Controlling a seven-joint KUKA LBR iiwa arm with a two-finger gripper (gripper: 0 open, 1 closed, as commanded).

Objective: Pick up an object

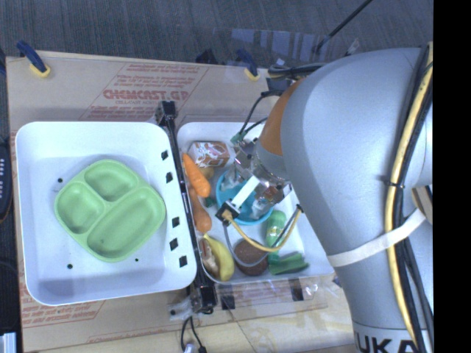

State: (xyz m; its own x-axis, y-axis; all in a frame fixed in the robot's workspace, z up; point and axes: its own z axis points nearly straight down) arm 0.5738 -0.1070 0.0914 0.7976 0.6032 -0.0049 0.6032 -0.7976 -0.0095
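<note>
Reaching stage: gripper point(237, 195) low in right bin point(313, 271) over blue bowl point(254, 215) among carrot point(195, 176), banana point(221, 259); finger state cannot tell; next, close and lift straight.

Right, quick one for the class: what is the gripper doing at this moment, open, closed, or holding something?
Gripper: low in the right bin, over the blue bowl; open or closed cannot be told.

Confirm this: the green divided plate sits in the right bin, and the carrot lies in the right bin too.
Wrong on the plate. The camera view shows the green divided plate in the left bin. The carrot does lie in the right bin.
</note>
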